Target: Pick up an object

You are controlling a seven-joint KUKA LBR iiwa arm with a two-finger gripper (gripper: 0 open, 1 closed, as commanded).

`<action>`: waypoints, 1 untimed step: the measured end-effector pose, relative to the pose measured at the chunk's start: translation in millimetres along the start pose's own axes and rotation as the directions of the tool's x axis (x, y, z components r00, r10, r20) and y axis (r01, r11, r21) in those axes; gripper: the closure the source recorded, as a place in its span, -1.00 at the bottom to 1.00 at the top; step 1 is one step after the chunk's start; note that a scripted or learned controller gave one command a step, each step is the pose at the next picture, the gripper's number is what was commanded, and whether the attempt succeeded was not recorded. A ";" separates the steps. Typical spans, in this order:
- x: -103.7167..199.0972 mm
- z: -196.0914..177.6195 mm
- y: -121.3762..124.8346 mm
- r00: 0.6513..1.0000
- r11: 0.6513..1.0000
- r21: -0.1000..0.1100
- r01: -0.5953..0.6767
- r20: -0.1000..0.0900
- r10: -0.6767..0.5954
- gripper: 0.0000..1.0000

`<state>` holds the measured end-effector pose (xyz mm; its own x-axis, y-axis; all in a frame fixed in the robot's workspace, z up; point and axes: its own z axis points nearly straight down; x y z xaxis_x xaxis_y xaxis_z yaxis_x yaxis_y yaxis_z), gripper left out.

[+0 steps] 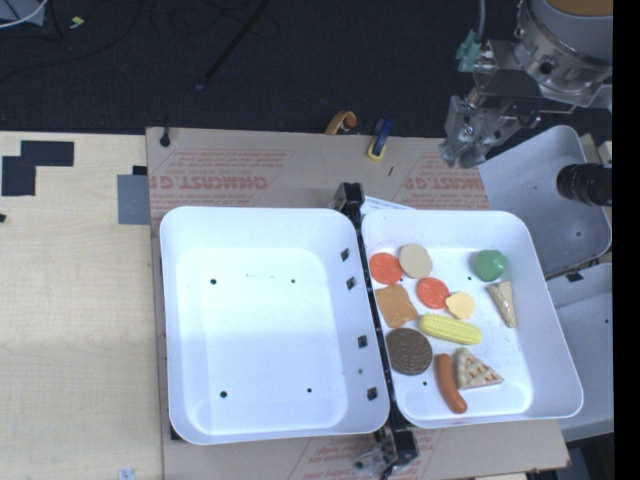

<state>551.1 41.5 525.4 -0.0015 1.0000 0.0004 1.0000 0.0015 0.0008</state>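
Two shallow white plastic bins sit side by side on a brown cardboard sheet [260, 173] printed with red lettering, which lies over a pale wood-grain table [70, 308]. The left bin [185, 268] has smooth rounded walls and a few small dark holes in its floor. The right bin [545, 368] holds a scatter of toy food.

Nearest the camera in that bin lie a red sausage [451, 383] and a pizza wedge [475, 370] with a tan crust, touching or nearly so. Just left of them is a round dark brown cookie [408, 351]. Behind it rest a yellow corn cob [450, 329] with a ribbed surface and an orange-brown bread slice [396, 306]. A small pale yellow piece [460, 304] sits beside a flat red disc [432, 292], and a cream cone-shaped wedge [503, 303] lies toward the right wall. Farther back are a red-orange tomato slice [386, 267], a beige round piece [415, 260] and a glossy green ball [489, 264].

A black hinge-like strip [362, 298] runs between the bins. Beyond them, an orange clamp [341, 122] and a blue-and-yellow clip [379, 140] grip the cardboard's far edge. The end effector [466, 148] hangs above that far edge, well apart from the food; whether it is open or closed cannot be told. Behind lies a dark floor with loose cables [180, 8].
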 end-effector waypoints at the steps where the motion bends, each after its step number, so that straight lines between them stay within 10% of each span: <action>1: -21.0 -12.6 17.0 1.000 1.000 0.002 -0.002 0.002 0.002 1.00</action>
<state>568.1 20.5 538.0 0.0008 1.0000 -0.0014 1.0000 -0.0008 -0.0014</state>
